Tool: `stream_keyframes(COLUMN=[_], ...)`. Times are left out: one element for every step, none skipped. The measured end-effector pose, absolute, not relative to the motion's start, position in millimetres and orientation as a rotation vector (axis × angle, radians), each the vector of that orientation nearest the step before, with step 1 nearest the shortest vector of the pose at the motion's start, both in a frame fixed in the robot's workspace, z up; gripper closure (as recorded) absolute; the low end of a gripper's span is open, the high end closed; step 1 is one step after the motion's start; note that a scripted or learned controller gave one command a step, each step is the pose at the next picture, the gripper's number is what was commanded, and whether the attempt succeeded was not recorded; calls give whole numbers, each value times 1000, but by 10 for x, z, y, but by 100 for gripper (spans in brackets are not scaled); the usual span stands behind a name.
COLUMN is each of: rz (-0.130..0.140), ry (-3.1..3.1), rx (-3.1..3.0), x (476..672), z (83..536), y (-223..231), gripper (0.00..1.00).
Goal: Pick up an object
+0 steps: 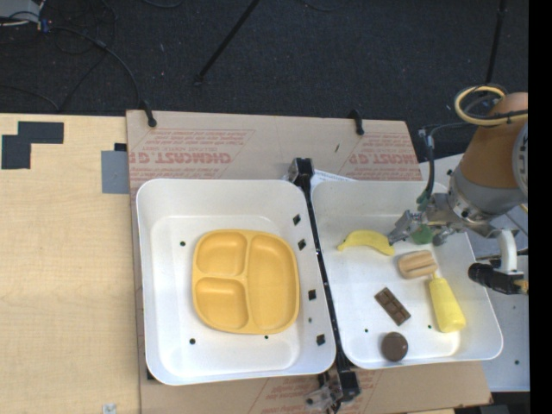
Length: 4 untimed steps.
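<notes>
Yellow is the colour nearest the work: a banana (366, 242) lies in the right bin (492, 345), just beside the gripper (421, 229) on its far side from the arm (492, 166). The gripper hangs low over that bin with nothing visibly between its fingers; whether they stand open or closed I cannot tell from this slant. Just below it lies a tan bread roll (417, 264), and further below that a yellow corn cob (446, 304), a brown chocolate bar (392, 305) and a round brown cookie (395, 346). Well apart, beyond the divider, a yellow sectioned plate (246, 281) sits in the left bin (151, 231).

The step looks like the approach before a grasp. Next, the gripper likely needs to centre over one item, probably the banana or the roll, descend, and close around it.
</notes>
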State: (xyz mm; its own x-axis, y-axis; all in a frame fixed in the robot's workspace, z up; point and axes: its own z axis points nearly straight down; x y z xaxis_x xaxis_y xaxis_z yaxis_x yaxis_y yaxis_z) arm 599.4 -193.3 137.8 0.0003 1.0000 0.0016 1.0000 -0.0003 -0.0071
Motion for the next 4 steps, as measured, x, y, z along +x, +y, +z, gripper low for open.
stream_keyframes(rz=[4, -2, 1, -1], ry=[-2218, -2224, -2222, -2225], rx=[-2219, -2221, -2219, -2214], x=[6002, 5929, 5929, 5974], z=[1506, 1991, 2006, 2122], y=[-1937, -1894, -1897, -1393], gripper=[100, 100, 100, 100])
